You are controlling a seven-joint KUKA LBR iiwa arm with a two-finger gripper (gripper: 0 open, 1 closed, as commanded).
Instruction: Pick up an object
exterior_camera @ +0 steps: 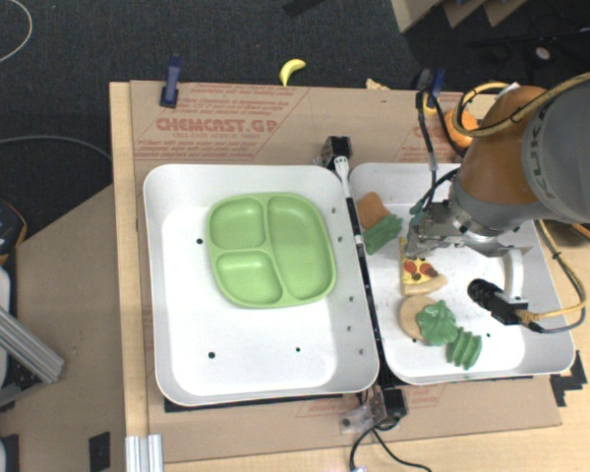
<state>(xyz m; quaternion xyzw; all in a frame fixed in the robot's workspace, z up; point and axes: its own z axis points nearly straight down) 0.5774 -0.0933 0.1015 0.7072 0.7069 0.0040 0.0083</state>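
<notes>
White bins, two of them, sit side by side on a brown sheet of board (226, 126) with red lettering on it. In the left bin (177, 342) we've got one green divided plate (272, 250) with three compartments, lying flat toward the far half.

All the small stuff is in the right bin (541, 352). Along its left side near the far end there's an orange-brown piece (371, 206), with a green piece (382, 233) touching it on the near side. Closer to us a toy pizza slice (421, 275) lies flat. Just below that is a tan round thing (409, 316) with a leafy green piece (436, 324) overlapping its right edge. A ridged green piece (465, 348) sits right beside the leafy one, close to the bin's near wall.

The grey and orange arm (511, 165) comes in from the right. Its gripper (428, 236) hangs over the right bin, just beyond the pizza slice and to the right of the green piece. From this angle we honestly can't tell how far open it is, or whether it has hold of anything.

A blue clamp (170, 83) grips the board's far left edge.
</notes>
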